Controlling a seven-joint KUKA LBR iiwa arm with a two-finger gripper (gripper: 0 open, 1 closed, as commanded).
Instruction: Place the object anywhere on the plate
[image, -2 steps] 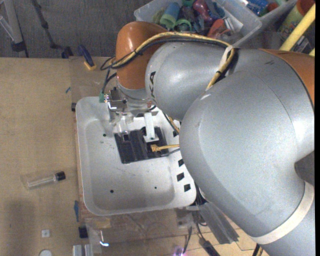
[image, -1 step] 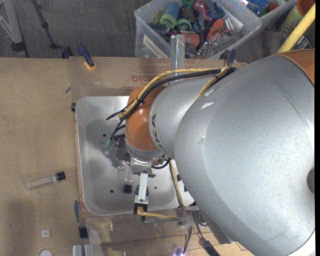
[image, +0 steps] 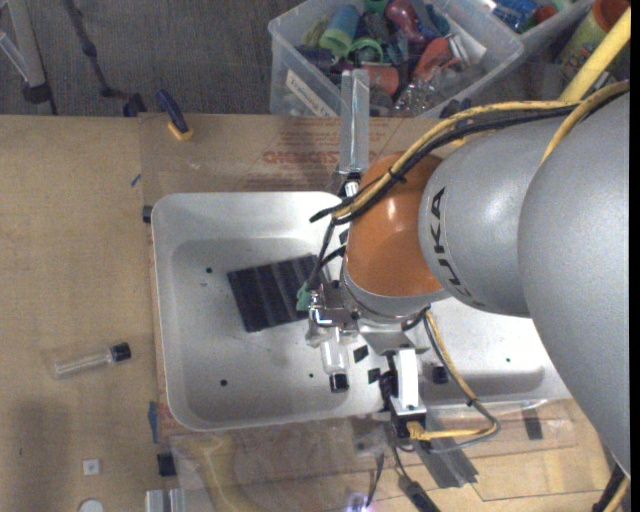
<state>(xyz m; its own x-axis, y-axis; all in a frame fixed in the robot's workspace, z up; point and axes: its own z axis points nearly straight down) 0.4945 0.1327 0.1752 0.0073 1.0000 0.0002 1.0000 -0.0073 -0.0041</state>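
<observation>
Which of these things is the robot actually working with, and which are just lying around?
For the job:
gripper
white bin
dark ridged plate

Lying about:
small vial on the bench
clear box of colourful bits
blue clamp

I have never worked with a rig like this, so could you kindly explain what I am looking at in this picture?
The single camera looks down at a slant on a bench. The big grey and orange shape is a robot arm reaching in from the right. Its gripper hangs low over a shallow white bin. A dark ribbed rectangle lies flat in that bin, partly under the arm; I see nothing clearly between the fingers. Outside the bin, a small clear vial lies on the bench, and a tub of colourful items stands behind.
</observation>
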